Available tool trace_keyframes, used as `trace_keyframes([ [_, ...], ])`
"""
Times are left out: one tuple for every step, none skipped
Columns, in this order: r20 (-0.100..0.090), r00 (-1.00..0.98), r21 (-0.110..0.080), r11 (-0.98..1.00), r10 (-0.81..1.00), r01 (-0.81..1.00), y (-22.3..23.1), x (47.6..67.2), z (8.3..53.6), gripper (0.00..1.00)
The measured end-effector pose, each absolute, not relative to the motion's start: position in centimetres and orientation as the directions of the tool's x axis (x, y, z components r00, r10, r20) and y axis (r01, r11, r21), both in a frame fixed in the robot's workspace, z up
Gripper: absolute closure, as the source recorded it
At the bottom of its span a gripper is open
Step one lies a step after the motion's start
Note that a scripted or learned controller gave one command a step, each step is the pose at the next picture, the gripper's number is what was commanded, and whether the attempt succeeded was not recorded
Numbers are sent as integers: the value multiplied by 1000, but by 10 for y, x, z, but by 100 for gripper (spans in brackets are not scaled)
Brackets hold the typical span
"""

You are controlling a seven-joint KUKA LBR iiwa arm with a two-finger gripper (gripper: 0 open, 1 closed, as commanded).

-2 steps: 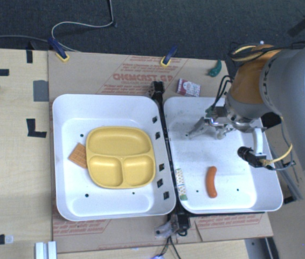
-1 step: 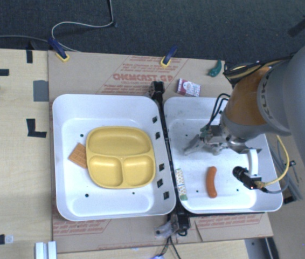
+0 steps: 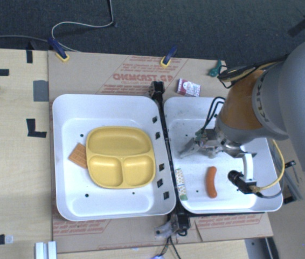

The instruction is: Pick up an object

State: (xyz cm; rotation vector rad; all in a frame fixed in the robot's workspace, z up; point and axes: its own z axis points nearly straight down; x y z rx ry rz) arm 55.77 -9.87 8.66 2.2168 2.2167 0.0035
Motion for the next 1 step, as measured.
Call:
trace_keyframes([
  [-3, -1, 8, 1, 1000, 1000, -95, 533, 87, 0],
])
